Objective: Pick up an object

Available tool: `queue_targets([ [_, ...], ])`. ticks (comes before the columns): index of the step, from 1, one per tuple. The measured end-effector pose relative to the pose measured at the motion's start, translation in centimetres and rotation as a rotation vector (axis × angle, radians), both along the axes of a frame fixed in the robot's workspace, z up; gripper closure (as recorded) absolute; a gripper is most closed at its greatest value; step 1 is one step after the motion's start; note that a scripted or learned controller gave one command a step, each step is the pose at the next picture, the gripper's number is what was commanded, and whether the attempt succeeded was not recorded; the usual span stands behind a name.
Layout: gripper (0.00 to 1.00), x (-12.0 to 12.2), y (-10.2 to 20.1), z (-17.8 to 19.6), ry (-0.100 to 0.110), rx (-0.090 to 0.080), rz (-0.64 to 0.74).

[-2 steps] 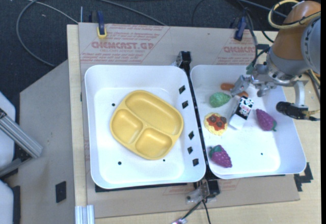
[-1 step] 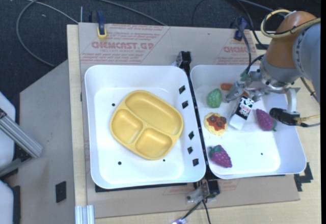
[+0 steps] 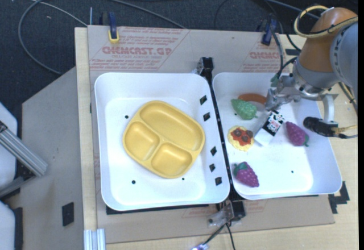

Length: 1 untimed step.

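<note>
The surface carries two shallow white bins side by side. The left bin holds a yellow divided plate, lying flat near the bin's middle, its three compartments facing up.

The right bin holds several small items. A green leafy toy lies near the upper left part of the bin, with an orange piece just behind it. A small round yellow toy with red dots sits below the green one. A purple grape bunch with a green top lies near the lower left corner. A second purple toy rests toward the right side. Between the round yellow toy and this purple toy lies a small white and black object, tilted.

The arm reaches in from the right, over the upper part of the right bin. The end effector hangs just above the white and black object; whether its fingers are spread or pressed together cannot be told, and no item can be seen between them.
</note>
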State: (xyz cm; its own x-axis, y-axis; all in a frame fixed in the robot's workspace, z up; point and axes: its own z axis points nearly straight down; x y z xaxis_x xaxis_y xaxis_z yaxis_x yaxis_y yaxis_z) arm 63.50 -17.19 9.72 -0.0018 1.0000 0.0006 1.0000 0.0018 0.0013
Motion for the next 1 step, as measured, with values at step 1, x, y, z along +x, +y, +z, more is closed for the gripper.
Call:
queue_targets([
  [1,1.0,0.38,0.24,6.52,-0.006,-0.002,-0.001],
])
